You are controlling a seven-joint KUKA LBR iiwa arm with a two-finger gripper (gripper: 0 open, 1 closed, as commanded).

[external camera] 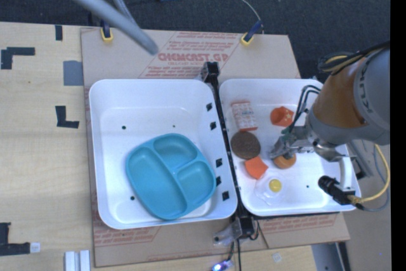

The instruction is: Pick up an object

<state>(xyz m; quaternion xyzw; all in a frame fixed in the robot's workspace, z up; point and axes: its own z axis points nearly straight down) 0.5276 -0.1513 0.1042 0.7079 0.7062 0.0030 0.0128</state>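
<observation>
Poised low in the right bin, tool over an orange disc; grip state impossible to tell. Possibly off-centre, risking a slip.

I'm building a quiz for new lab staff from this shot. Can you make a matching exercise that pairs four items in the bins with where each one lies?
Things:
1. blue divided plate
2. brown round disc
3. orange block
4. yellow-centred clear piece

Places:
A. right bin, beside the divider, above the orange block
B. left bin
C. right bin, nearest its front wall
D. right bin, just below the brown disc

Pairs: 1-B, 2-A, 3-D, 4-C
</observation>
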